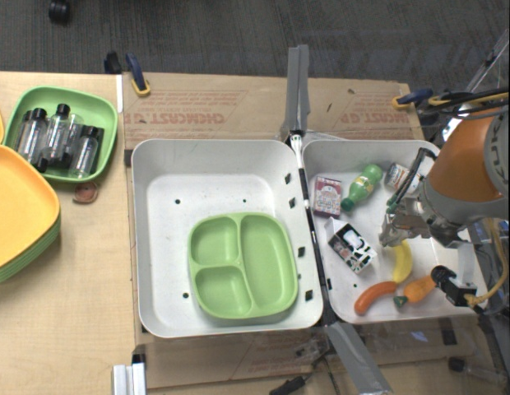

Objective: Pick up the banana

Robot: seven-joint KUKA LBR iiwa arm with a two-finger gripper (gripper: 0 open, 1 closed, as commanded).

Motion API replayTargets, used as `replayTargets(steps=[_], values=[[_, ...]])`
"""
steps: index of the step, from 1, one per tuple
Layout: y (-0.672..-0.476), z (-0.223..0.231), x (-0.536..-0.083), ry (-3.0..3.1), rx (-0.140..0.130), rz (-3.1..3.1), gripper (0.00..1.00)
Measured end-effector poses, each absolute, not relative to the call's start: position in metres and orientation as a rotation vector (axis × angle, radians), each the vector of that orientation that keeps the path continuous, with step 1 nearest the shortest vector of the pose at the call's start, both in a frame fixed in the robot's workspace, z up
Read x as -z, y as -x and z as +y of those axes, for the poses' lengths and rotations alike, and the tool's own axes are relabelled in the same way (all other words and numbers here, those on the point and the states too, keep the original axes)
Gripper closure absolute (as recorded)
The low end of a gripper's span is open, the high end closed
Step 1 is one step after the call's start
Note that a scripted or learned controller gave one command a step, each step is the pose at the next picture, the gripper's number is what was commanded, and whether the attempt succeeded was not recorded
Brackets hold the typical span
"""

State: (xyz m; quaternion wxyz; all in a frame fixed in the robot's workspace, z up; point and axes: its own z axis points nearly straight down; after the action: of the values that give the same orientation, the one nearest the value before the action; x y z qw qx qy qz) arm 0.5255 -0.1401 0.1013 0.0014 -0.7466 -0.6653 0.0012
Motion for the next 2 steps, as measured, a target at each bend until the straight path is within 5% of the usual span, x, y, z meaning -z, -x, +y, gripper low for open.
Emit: replayTargets(steps=[1,2], values=[[-0.500,-0.144,-0.091,2.660,-0.002,-1.668,1.00],[-0.537,-0.146,-0.107,2.591,-0.004,-1.775,1.00]])
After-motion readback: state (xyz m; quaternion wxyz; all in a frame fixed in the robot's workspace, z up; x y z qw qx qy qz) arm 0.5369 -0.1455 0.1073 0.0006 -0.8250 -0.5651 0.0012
